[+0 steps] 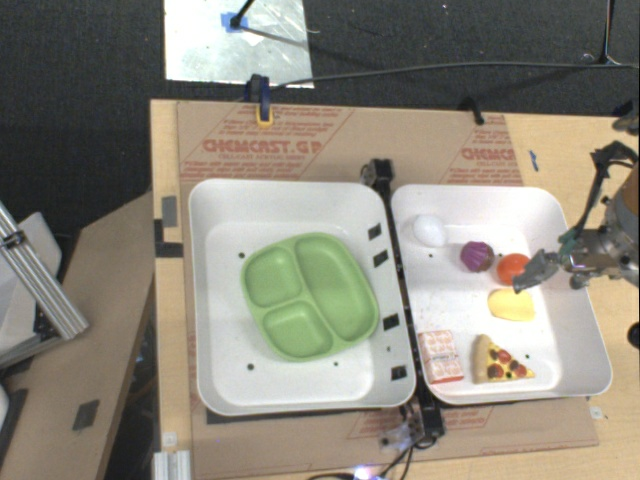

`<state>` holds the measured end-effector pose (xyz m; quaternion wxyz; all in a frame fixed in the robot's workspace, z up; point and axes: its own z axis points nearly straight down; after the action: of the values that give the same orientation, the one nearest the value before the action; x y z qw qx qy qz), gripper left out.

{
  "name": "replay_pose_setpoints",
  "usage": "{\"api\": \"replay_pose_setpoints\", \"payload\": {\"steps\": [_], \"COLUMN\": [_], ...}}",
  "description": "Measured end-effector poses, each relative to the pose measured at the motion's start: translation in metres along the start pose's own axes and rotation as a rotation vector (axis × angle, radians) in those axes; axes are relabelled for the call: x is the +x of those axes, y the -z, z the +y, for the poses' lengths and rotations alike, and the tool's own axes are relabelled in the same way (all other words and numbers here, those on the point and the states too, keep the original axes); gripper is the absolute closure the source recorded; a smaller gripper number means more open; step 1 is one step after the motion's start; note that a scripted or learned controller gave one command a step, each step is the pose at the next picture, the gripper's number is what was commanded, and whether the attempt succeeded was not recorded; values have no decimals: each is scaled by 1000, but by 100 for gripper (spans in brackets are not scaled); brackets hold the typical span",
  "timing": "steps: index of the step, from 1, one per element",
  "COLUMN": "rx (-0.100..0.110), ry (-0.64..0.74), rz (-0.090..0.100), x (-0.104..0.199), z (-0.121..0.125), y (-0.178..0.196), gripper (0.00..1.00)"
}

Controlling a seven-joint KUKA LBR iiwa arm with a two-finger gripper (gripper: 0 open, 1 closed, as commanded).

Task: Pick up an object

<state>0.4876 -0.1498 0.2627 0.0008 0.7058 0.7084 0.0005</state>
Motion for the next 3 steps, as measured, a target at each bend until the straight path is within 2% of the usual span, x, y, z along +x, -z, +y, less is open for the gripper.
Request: {"api": "replay_pose_setpoints", "payload": {"steps": [1,3], "rx": [6,5], "ry": [-2,-2], "rz": [2,2], "x": [3,13], "z": [2,2], "y": [-62,-152], "gripper": [0,0]}}
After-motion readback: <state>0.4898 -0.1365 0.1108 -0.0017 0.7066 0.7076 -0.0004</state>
